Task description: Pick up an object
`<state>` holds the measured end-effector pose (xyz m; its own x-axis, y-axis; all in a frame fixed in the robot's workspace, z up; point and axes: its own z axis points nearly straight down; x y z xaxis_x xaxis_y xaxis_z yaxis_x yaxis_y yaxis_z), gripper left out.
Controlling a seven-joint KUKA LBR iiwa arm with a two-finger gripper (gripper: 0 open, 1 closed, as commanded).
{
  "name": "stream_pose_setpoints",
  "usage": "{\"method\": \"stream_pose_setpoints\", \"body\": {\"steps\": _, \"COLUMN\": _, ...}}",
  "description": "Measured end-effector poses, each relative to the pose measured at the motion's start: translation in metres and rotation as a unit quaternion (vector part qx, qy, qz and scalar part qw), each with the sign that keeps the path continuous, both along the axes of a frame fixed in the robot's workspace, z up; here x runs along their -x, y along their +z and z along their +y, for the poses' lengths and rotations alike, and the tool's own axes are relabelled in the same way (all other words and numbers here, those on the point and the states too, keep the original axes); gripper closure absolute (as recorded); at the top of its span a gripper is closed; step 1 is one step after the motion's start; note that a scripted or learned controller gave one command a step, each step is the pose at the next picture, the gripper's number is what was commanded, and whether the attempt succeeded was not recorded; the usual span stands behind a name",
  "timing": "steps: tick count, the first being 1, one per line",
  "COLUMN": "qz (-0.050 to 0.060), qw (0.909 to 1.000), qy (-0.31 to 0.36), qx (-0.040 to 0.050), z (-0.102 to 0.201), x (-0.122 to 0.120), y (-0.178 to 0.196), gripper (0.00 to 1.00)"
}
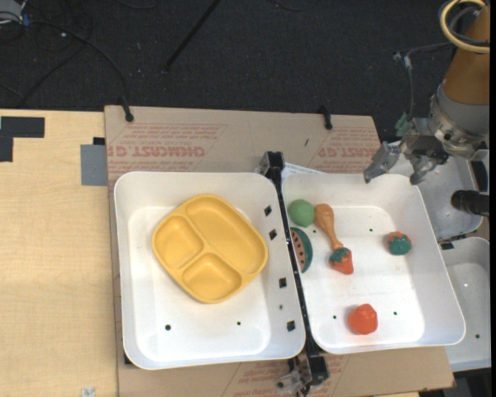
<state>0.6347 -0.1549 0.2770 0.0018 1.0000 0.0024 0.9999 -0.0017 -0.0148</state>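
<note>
Bench: gripper [403, 162] spread, holding nothing, parked above right bin [446, 304] far rim, probably to keep toys like the red ball [363, 319] unobstructed.

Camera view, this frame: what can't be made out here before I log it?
- Arm: its upper part is cut off by the view's top-right edge.
- Gripper: fingers look spread above the right bin; tips too small to judge finely.
- Dark green round item: half hidden behind the black divider.
- Small strawberry-like toy: too small to identify surely.
</note>
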Motion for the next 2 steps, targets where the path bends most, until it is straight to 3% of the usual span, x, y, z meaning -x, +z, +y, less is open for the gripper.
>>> {"method": "stream_pose_setpoints", "body": {"steps": 1, "qz": -0.006, "qw": 1.0000, "qy": 0.001, "qx": 0.0009, "z": 0.000, "x": -0.002, "y": 0.008, "gripper": 0.00}}
{"method": "stream_pose_setpoints", "body": {"steps": 2, "qz": -0.004, "qw": 1.0000, "qy": 0.001, "qx": 0.0011, "z": -0.006, "x": -0.008, "y": -0.044, "gripper": 0.00}}
